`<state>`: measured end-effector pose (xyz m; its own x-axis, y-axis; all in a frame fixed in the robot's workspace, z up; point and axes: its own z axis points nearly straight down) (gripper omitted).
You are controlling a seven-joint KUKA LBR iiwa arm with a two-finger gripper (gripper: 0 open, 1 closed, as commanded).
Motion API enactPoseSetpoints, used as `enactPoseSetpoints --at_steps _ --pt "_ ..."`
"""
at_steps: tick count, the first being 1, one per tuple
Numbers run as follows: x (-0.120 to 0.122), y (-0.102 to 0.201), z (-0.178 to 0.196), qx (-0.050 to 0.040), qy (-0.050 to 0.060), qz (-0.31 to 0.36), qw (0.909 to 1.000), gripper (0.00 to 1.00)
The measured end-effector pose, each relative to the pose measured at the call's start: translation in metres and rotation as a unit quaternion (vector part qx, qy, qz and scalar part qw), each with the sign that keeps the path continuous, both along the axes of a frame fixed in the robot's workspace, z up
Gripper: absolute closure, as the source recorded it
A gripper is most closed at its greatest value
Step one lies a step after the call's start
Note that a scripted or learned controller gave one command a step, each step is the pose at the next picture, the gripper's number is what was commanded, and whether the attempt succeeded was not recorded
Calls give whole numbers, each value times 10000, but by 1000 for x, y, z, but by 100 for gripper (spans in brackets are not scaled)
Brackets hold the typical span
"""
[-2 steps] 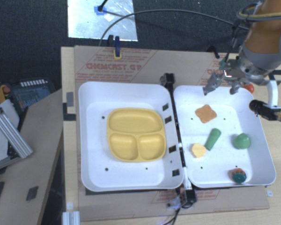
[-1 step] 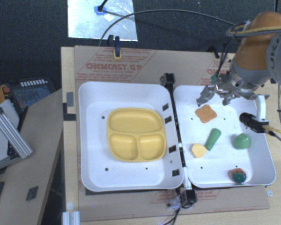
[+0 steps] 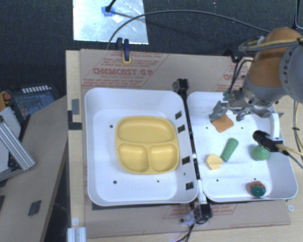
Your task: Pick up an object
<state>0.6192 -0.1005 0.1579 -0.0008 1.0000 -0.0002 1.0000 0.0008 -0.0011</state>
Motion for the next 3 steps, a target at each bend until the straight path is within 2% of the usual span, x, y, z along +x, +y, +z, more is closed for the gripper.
enactPoseSetpoints --at_steps 1,2,3 --pt "0 10 -49 4 5 14 10000 0" --pt "2 9 -35 -2 -24 14 10000 100" --pt "-4 11 26 -3 -42 12 10000 100"
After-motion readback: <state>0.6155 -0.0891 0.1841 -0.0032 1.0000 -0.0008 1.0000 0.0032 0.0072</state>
